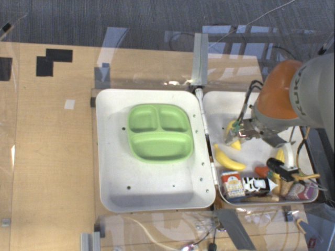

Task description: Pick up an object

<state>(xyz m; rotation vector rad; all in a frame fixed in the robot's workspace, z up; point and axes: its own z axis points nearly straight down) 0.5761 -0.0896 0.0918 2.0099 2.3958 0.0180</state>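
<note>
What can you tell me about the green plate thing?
The green tray looks like smooth plastic, light green, with rounded corners. It has three sections: two small ones at the far side and one long one nearer the camera. It lies flat, right way up, in the middle of the left bin, nothing on it.

A green three-compartment plastic plate lies in the left shallow white bin. In the right white bin, the grey arm's gripper sits low above a yellow banana, with small cartons along the near wall.
</note>
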